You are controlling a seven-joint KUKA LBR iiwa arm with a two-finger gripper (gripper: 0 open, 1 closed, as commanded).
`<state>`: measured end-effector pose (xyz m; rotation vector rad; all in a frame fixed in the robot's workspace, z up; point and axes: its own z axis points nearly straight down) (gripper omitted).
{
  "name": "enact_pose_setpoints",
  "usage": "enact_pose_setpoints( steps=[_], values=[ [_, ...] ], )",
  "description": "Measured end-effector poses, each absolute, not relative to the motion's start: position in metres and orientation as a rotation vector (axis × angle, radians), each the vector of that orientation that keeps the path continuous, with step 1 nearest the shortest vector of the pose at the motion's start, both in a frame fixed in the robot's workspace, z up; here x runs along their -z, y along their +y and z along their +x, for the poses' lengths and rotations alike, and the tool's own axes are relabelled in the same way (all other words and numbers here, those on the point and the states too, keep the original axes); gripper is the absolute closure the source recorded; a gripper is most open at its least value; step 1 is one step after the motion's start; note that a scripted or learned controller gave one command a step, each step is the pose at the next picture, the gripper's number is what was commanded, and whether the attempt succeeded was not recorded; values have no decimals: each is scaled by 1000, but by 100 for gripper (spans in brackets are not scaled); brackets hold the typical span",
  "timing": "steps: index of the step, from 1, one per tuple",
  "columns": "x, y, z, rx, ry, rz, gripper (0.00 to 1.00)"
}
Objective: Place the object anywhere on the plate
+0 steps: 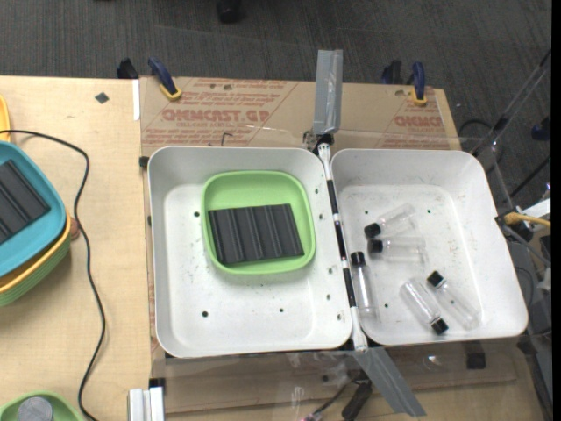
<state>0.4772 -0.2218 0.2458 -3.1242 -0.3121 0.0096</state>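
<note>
two shallow white bins sit side by side on a sheet of printed cardboard [228, 108], which is pinned at its far edge by two blue clamps, one [163, 78] on the left and one [418, 84] on the right; the left bin [171, 261] holds a green plate [259, 188], squarish with rounded corners, lying flat a little toward the far side of the bin; a dark ribbed mat [259, 233] covers most of the plate's floor; nothing else rests on the plate, so the task is not yet done; the right bin [478, 200] holds the loose objects, five clear vials with black caps; two vials [396, 220] [401, 249] lie close together near the bin's middle, caps pointing left; a third vial [360, 286] lies along the left wall, just beside the seam between the bins, cap toward the far end; the last two [419, 303] [458, 303] lie near each other toward the near right corner, well apart from the plate; a grey strip [329, 90] rises from the seam at the far side; to the left a black cable [88, 261] runs over the wooden table [53, 340], and a teal dish [26, 213] sits stacked on others at the edge; whether the gripper is released or clenched cannot be told here.
</note>
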Motion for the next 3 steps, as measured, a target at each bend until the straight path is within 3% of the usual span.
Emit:
enact_pose_setpoints(
  steps=[3],
  values=[
    [-247, -222, 477, -8, -315, -3125, 0]
  ],
)
